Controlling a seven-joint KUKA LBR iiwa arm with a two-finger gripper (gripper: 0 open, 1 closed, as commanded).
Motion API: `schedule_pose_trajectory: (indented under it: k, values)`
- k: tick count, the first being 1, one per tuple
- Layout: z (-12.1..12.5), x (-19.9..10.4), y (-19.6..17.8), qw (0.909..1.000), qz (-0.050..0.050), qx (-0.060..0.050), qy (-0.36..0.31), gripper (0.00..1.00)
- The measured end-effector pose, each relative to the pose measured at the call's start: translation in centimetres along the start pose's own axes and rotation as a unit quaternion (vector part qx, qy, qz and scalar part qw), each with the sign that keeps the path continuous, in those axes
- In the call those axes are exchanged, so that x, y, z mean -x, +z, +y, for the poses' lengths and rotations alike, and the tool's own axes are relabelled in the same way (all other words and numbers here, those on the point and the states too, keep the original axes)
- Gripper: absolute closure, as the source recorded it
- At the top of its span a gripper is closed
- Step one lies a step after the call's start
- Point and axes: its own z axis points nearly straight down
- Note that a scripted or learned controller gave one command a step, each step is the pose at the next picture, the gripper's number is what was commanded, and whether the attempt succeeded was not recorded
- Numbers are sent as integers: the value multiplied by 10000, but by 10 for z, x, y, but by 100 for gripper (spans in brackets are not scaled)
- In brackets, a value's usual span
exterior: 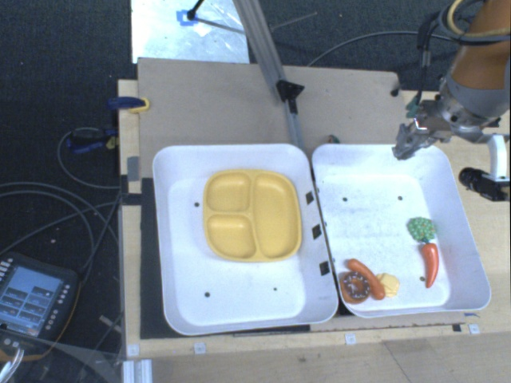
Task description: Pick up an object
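While yellow tray [253, 216] sits in left bin [180, 294], right bin [463, 294] has carrot [430, 263], sausage [365, 278].

One camera sat fixed high above the worktop [239, 102], tilted down at a slant, far enough back to take in both white bins: the left bin [180, 294] and the right bin [383, 190] side by side. Dark floor [64, 46] showed beyond, and the arm [479, 46] came in from the frame's right.

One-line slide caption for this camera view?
Gripper over right white bin's far edge; toy foods near; yellow divided plate in left white bin.
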Motion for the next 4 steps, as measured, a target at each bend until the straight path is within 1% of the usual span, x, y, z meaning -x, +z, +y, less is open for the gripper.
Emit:
schedule_pose_trajectory:
  k: [1, 2, 3, 4]
  values:
    - [22, -55, 6, 10000, 3, 1, -2, 100]
    - [30, -108, -1, 10000, 3, 3, 1, 100]
    - [41, -159, 17, 10000, 1, -11, 7, 100]
    - [52, -210, 11, 10000, 4, 2, 9, 100]
